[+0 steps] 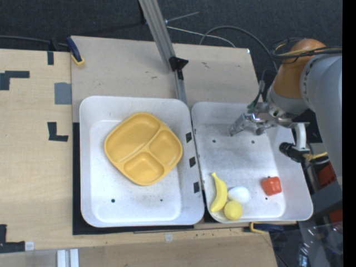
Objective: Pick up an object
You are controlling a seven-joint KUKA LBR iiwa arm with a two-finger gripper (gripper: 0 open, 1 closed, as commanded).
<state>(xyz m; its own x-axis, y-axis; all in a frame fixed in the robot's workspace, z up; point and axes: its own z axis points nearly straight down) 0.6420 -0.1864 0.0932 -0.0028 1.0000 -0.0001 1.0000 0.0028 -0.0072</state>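
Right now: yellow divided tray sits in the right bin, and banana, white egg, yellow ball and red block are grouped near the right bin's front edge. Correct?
Not quite. The camera view shows the yellow divided tray in the left bin, not the right bin. The rest holds: banana, white egg, yellow ball and red block are grouped near the right bin's front edge.

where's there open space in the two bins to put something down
Right bin: bare floor in the middle, between the claw near the far wall and the near edge, where the banana, white egg, yellow ball and red block crowd together. Left bin: a bare strip along the near wall, in front of the yellow tray.
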